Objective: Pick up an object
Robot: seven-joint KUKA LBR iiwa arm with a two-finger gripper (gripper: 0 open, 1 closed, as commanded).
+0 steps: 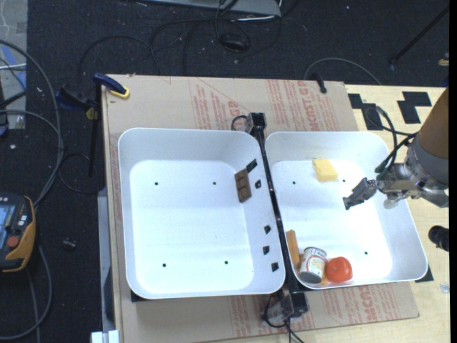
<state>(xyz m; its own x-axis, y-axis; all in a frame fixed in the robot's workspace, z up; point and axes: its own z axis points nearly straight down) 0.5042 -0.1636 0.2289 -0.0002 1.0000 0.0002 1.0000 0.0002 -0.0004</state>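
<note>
Nothing has been lifted yet: the gripper (355,195) is poised at the frame's right with nothing seen held, its opening untellable, while the yellow block (325,169) lies just upper-left, ungrasped

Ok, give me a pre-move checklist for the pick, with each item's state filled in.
1. Gripper is over the right bin: ok.
2. Gripper carries nothing so far: cannot tell, too small and dark to judge.
3. A target lies apart from the rest: ok, the yellow block sits alone near the far wall.
4. Gripper is lined up above that block: not ok, it hangs to the side, toward the arm.
5. Can, red ball and orange stick are spaced for a clean grasp: not ok, they crowd the near corner.
</note>
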